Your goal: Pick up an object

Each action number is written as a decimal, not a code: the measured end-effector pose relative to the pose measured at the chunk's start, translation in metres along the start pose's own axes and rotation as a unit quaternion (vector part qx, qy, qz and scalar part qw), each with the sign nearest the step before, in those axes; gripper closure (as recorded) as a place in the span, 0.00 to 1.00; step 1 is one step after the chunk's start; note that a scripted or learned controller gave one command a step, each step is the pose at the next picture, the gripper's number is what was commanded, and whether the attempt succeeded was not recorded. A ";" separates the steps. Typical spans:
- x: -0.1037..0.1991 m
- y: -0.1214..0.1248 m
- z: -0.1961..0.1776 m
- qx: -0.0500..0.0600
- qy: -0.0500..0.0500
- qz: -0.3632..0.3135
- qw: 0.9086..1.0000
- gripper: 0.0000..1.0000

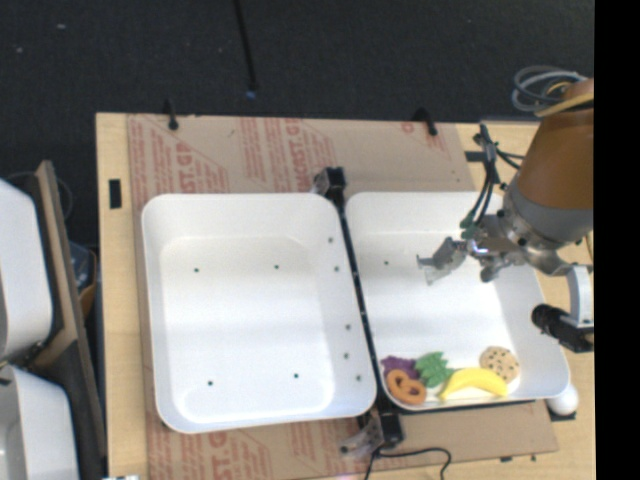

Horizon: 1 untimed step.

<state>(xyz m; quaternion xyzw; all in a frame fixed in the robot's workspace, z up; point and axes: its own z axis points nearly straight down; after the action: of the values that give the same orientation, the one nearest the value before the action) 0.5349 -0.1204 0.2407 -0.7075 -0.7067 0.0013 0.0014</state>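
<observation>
My gripper (462, 265) hangs over the upper middle of the right bin (400, 318), its two fingers spread apart and open with nothing between them. Along the bin's front edge lies a row of toy foods: purple grapes (397, 366), a brown pretzel (406, 388), a green leafy piece (434, 368), a yellow banana (473, 382) and a round cookie (499, 364). The gripper is well behind these objects and touches none of them.
The left bin (250, 308) sits beside the right one, with a black clip (330, 180) at the top of the divide between them. The arm's orange band (560, 163) rises at the right. Brown cardboard (280, 153) lies behind the bins.
</observation>
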 end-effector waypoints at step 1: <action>0.000 0.001 -0.002 -0.002 0.000 0.000 1.000 0.00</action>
<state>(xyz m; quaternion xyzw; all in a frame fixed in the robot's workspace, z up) 0.5358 -0.1203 0.2429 -0.7074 -0.7068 -0.0002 -0.0004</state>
